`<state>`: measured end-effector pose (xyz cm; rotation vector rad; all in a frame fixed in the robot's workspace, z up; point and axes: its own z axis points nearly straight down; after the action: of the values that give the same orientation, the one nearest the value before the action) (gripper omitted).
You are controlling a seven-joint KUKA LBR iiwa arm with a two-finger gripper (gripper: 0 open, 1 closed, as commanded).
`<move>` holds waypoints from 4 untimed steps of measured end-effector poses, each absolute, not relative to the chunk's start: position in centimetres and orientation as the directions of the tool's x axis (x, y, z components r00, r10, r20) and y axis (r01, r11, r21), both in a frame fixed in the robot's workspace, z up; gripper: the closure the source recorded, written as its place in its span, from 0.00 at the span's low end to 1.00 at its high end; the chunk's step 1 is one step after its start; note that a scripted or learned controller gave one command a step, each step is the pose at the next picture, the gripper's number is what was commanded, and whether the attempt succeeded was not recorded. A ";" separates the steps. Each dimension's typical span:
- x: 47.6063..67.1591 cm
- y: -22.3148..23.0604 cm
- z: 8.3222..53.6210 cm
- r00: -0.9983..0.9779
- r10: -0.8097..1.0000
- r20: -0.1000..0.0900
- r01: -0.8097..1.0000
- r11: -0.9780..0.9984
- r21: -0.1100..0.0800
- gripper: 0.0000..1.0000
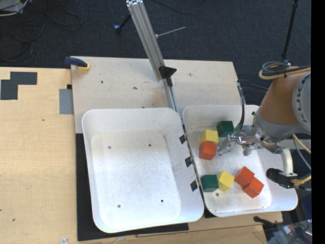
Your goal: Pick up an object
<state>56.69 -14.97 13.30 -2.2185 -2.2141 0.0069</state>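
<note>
The right bin holds several small blocks. A yellow block and a red block sit close together near the bin's left wall, with a dark green block just behind them. Toward the front lie another green block, a yellow block and two red blocks. My gripper reaches in from the right, low over the bin, just right of the yellow and red pair. I see no block between its fingers.
The left bin lies beside the right one, with black clips along the shared edge. A slanted aluminium post rises behind the bins. The arm's orange band hangs over the right bin's far right side.
</note>
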 end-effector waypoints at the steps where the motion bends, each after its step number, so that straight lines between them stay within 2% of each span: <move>1: 56.8 -15.0 9.1 0.003 1.000 0.000 1.000 -0.003 0.000 0.00; 2: 56.7 -15.0 10.2 0.008 1.000 0.001 1.000 -0.008 -0.002 1.00; 4: 56.6 -15.1 22.7 -0.001 1.000 -0.001 1.000 0.001 0.005 1.00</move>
<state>56.65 -15.06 22.73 -2.2228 -2.2256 -0.0041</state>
